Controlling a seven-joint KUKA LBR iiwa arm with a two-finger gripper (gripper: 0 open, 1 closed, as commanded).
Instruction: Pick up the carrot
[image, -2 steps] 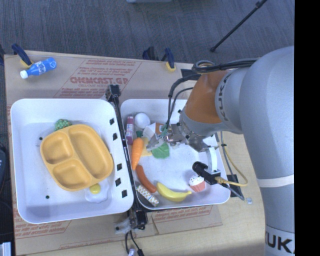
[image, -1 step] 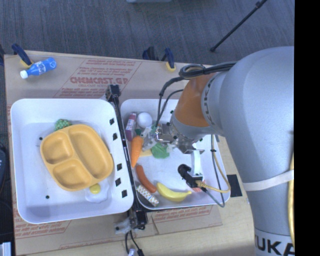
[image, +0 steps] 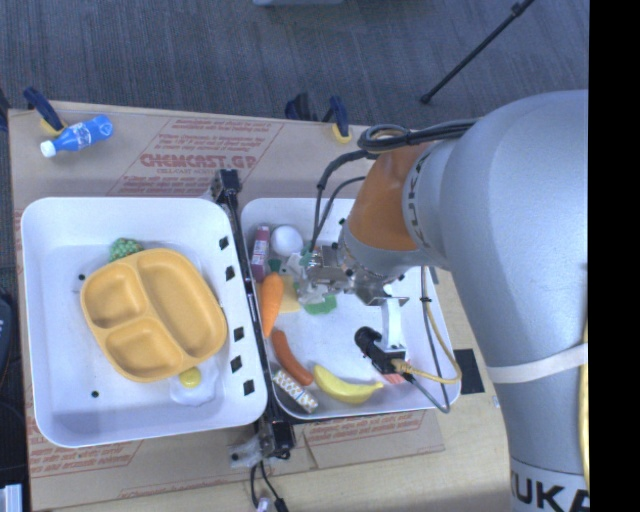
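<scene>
1. Filling the right side of the frame: grey arm (image: 520, 250) with its orange band (image: 385, 205), reaching in toward the right bin.
2. Across the left half: left bin (image: 50, 300), holding a yellow divided tray (image: 150, 312) turned at a slant.
3. Centre to lower right: right bin (image: 435, 395), partly covered by the arm.
4. Centre of the frame, over the upper part of the right bin: gripper (image: 322, 280), low among clear and green clutter; cannot tell how far apart the fingers stand.
5. Bottom of the right bin: banana (image: 345, 385), lying flat.
6. Against the left wall of the right bin, just left of the gripper: carrot (image: 270, 303), lying lengthwise, thick end up, not between the fingers.
7. Below the carrot: small orange-red sausage (image: 288, 353), tilted.
8. Upper left of the frame, on the cardboard: blue bottle (image: 78, 135), on its side.
9. Upper part of the right bin: white ball (image: 287, 239).
10. Above the tray's upper left edge: green piece (image: 124, 247).
</scene>
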